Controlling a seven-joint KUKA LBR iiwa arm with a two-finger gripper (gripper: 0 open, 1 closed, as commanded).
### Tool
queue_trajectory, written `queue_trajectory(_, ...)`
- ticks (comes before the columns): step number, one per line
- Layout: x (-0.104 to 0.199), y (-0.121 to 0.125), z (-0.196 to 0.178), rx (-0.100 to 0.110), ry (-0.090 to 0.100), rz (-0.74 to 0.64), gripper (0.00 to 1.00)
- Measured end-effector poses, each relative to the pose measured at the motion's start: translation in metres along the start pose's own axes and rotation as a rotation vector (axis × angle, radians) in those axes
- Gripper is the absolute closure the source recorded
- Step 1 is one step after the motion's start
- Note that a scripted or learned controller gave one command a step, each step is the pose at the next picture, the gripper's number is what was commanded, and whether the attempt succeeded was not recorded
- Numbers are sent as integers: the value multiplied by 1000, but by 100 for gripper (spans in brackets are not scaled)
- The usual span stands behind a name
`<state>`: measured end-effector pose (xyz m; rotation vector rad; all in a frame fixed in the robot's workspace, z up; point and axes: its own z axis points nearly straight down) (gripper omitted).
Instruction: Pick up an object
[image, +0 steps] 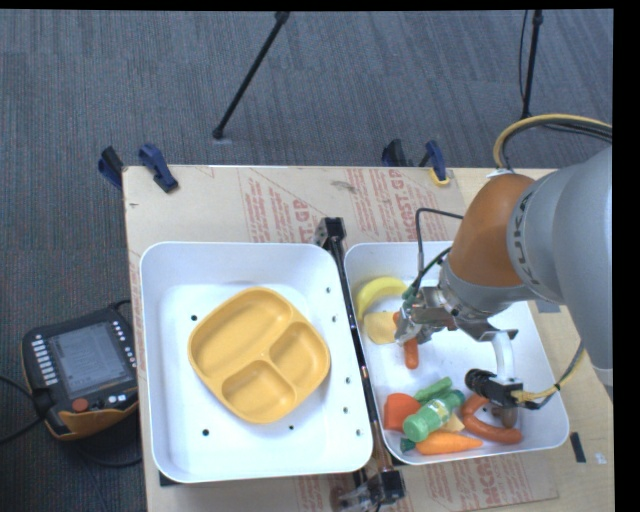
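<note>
While the arm (530, 240) reaches in over the right bin (548, 345), the scene reads so:

Gripper: the gripper (413, 335) hangs low in the right bin's upper left part; whether it is apart or together, I cannot tell.
Small carrot: a small orange carrot (411, 354) lies right under the gripper's tip, touching or nearly so; a grasp cannot be made out.
Yellow pieces: a yellow banana-like piece (378, 291) and a paler yellow piece (379, 326) sit just left of the gripper.
Heap below the gripper: a green bottle (433, 418), a red-orange piece (398, 410), a long carrot (448, 444) and a sausage (492, 430), crowded together.
Far left of the gripper: a yellow divided plate (259, 354) in the left bin (165, 300).
</note>
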<state>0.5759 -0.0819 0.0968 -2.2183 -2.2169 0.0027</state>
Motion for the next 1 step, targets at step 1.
queue_trajectory(1, 34, 33, -92, -5, -2, -2, 100)
